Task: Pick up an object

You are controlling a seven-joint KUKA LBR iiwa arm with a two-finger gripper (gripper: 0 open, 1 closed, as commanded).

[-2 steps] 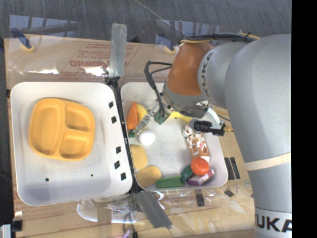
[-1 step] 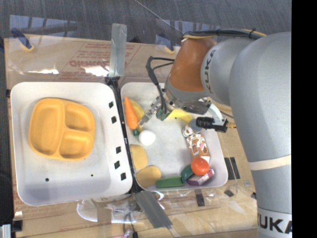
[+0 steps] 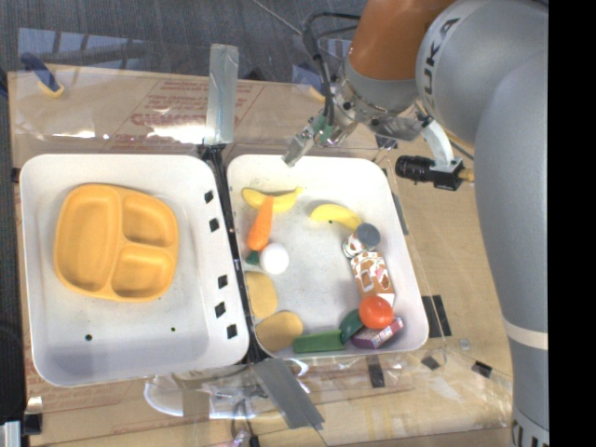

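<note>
My gripper [image 3: 310,141] hangs over the far rim of the right bin [image 3: 400,222], just above and to the right of a yellow banana [image 3: 270,196]. Nothing is visibly held. The bin holds an orange carrot [image 3: 260,224], a white ball [image 3: 275,259], a second yellow fruit [image 3: 333,215], a grey round piece [image 3: 368,236], a patterned box [image 3: 371,273], a red tomato [image 3: 375,312], a green cucumber [image 3: 317,343], a purple item [image 3: 380,334] and two tan discs [image 3: 263,293].
The left bin [image 3: 56,352] holds a yellow divided plate [image 3: 115,240]. A taped divider [image 3: 222,250] runs between the bins. The grey arm [image 3: 484,82] fills the upper right. A black cable fitting [image 3: 426,169] sticks out beside the right bin's far corner.
</note>
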